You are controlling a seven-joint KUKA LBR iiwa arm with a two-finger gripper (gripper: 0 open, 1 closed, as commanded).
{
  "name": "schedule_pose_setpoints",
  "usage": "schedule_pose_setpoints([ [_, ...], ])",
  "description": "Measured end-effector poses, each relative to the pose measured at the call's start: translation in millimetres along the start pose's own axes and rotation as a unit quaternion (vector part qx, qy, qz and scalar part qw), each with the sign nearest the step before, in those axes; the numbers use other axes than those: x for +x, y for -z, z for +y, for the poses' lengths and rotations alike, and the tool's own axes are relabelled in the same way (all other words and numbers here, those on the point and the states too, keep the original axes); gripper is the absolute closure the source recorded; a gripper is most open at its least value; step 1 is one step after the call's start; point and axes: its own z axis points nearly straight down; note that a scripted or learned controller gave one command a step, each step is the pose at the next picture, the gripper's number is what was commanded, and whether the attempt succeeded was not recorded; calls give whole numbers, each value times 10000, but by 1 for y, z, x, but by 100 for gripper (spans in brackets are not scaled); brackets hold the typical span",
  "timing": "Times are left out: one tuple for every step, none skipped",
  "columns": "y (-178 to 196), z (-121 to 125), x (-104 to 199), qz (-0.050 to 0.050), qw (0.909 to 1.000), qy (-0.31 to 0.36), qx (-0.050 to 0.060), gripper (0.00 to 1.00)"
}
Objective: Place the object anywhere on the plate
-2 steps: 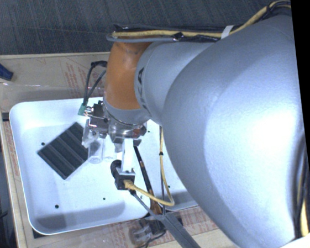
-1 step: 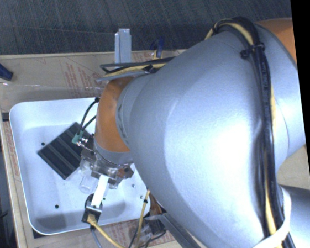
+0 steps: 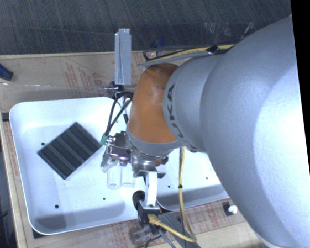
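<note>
1. Dark ribbed slab [image 3: 70, 149] lying flat in the left white bin [image 3: 26, 116], just left of the tool [image 3: 120, 177], apart from it.
2. Translucent tool hanging over that bin's floor; grip impossible to tell, nothing visible between.
3. Grey arm [image 3: 245, 132] with orange band right of the tool.

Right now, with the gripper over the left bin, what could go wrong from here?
1. The gripper sits right of the dark ridged plate, not above it; a release here would likely miss.
2. I can't make out any object between the clear fingers, so the grasp may have failed.
3. The arm hides the right bin, so anything there goes unchecked.
</note>
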Motion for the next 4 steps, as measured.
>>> schedule_pose_setpoints([
  [9, 5, 67, -8, 9861, -1664, 11, 100],
  [6, 51, 54, -8, 9804, -1970, 16, 100],
  [97, 51, 65, 3, 9785, -2063, 10, 100],
  [171, 28, -8, 12, 9963, -864, -6, 100],
])
